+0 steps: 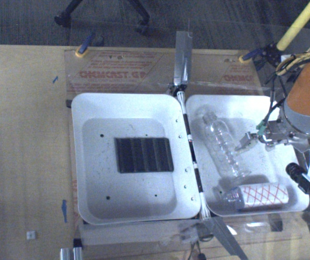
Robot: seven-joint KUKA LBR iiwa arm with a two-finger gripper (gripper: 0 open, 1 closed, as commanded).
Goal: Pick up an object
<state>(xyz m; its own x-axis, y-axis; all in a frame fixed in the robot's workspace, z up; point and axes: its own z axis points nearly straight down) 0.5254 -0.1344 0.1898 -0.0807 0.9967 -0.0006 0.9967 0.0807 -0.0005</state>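
Camera view from above shows the grey arm with its orange band [309,91] reaching in from the right over the right-hand shallow white bin [198,104], its two-finger gripper [248,141] low above the bin floor. The fingers [245,143] look parted a little, with nothing between them — their tips sit just to the right of a clear, crumpled plastic bottle [222,144], near its middle, and whether they touch it cannot be told. That bottle lies on its side, running at a slant from the bin's upper left toward its lower middle. Below it, along the bin's near wall, lies a second bottle wrapped in a white label with a red lattice pattern [257,195], also on its side, its clear neck pointing left; the two bottles are close together at that end. The left-hand shallow white bin [90,112] holds one dark, ribbed rectangular tray [144,155], flat near the middle of its floor, well apart from the gripper. Both bins stand side by side, rims touching, on a tan wooden bench [19,145].
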